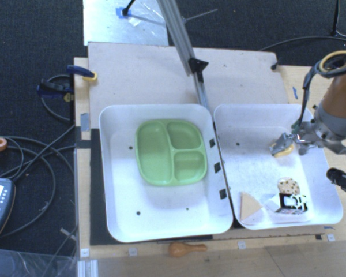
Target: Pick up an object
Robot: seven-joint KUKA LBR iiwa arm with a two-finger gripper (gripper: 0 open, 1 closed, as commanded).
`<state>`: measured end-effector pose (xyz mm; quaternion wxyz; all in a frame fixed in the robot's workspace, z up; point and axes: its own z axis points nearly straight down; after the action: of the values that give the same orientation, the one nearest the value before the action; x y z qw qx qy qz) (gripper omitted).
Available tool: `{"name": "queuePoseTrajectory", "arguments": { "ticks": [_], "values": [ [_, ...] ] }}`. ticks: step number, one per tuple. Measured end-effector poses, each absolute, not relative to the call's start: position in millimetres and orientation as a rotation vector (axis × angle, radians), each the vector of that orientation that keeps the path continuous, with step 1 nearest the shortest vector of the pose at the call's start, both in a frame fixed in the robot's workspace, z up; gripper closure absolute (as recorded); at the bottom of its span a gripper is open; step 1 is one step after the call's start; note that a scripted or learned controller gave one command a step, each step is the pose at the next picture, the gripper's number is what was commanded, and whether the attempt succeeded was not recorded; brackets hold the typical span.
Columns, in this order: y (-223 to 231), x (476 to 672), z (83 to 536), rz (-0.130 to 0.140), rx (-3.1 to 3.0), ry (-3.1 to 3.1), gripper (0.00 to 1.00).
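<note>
Nearest, a wedge [251, 205], cookie [288, 185] and black-and-white packet [292, 202] lie unpicked in the right bin [334, 215]. Farther back, the tool [284, 146] grips a yellow piece [285, 150], seemingly just above the floor; lifting remains.

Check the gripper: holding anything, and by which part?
Yes: the gripper pinches a small yellow object by its upper edge, above the right bin.

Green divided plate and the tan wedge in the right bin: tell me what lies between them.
Between the green plate and the tan wedge, the camera view shows bare left-bin floor, then the bins' adjoining rims.
</note>
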<state>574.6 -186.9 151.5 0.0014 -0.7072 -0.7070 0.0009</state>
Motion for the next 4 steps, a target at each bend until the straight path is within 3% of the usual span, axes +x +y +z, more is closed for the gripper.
{"name": "queuePoseTrajectory", "arguments": {
  "ticks": [1, 2, 4],
  "values": [
    [-191.9, 575.8, 90.4, 0.004, -2.219, -2.218, 0.0],
    [-192.6, 578.4, 105.2, -0.004, -2.225, -2.224, 1.0],
    [-199.0, 578.9, 234.4, -0.006, -2.221, -2.234, 1.0]
  ]
}}
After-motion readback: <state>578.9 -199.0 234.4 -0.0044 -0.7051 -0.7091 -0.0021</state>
